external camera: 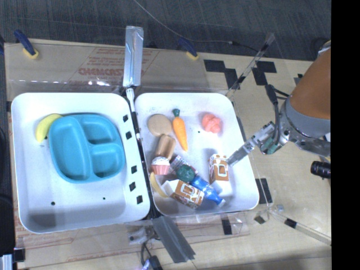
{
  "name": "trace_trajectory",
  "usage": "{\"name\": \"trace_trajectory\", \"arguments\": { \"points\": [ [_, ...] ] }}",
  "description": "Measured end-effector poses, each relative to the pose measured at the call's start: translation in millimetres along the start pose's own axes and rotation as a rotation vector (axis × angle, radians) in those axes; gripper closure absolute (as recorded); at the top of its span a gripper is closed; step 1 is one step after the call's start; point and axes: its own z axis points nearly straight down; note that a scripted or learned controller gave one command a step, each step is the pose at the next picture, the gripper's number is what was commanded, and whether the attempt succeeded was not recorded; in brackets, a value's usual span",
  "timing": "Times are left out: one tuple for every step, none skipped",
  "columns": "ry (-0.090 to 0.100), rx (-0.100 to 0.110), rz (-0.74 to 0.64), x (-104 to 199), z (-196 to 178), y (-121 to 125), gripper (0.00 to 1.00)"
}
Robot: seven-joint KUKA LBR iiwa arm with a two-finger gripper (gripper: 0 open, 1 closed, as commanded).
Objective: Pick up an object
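A blue tray (85, 146) with three compartments lay in the left bin (22, 201), and a banana (45, 125) lay beside the tray's upper-left corner, touching it. A grey bar (133, 56) stood upright above the gap between the two bins. Blue clamps (26, 44) gripped the bench's (247, 246) far edge, one at the left and another (188, 48) near the middle. Black squares (222, 69) marked the bench top beyond the right bin (242, 176).
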Motion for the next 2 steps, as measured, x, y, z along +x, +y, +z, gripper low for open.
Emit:
{"name": "trace_trajectory", "arguments": {
  "points": [
    [0.003,0.003,-0.005,-1.0,-7.3,1.6,1.0],
    [0.003,0.004,-0.005,-0.9,-7.2,1.6,0.0]
  ]
}}
